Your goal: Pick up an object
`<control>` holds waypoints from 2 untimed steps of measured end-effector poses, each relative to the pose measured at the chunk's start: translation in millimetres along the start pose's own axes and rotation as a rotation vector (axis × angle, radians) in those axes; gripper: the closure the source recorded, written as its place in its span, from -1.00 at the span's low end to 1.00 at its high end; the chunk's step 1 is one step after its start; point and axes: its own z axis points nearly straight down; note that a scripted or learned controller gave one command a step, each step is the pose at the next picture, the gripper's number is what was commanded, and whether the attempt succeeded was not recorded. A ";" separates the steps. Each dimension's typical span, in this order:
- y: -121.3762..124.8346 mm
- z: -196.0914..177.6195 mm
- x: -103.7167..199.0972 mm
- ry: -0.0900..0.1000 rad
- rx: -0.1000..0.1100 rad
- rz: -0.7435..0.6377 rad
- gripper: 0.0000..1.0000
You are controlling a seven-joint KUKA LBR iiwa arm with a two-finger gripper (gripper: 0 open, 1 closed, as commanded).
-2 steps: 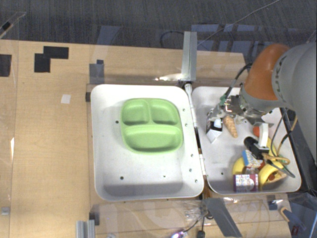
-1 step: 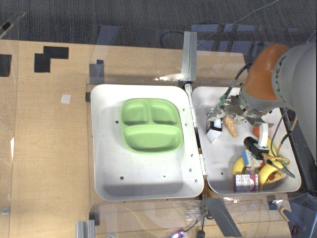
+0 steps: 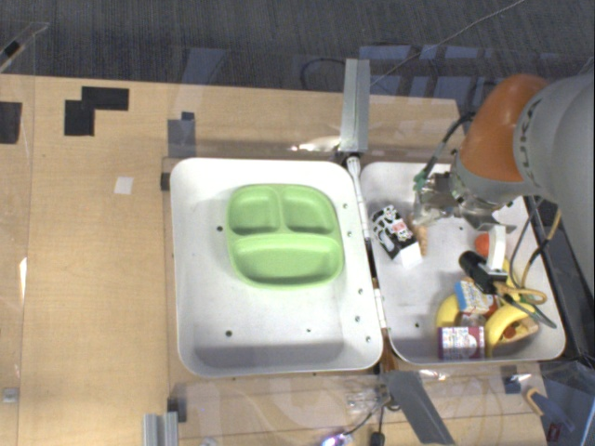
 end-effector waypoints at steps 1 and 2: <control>0.8 -1.6 -2.9 -0.004 -0.003 0.003 -1.00; -27.3 32.6 -70.7 0.001 0.056 -0.057 -1.00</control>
